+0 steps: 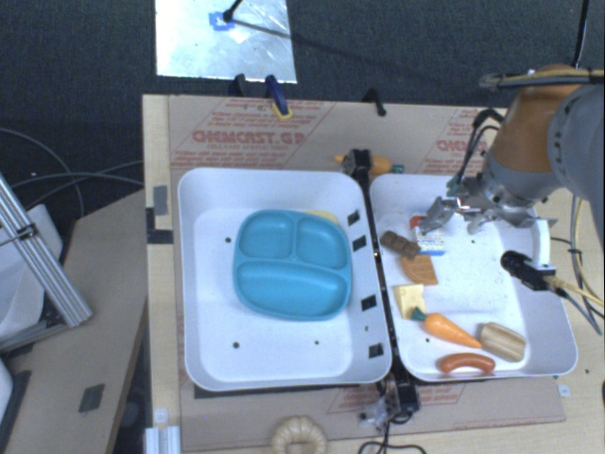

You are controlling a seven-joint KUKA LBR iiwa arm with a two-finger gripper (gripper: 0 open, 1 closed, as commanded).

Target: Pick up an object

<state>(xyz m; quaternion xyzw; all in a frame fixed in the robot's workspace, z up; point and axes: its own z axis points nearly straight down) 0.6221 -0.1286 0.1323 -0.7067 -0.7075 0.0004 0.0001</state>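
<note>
The end effector (440, 218) hangs low in the right bin (558, 343), above a small blue-and-white item (431, 245); whether it grips anything, I cannot tell. The crowded cracker (420, 270) and brown piece (399, 244) could foul a grasp.

Two white bins (203, 348); one blue tray (291, 263); one carrot (452, 328); one sausage (464, 363).

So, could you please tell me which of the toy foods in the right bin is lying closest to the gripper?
The small blue-and-white item, just below the gripper; the carrot, sausage and bread roll lie at the front.
</note>
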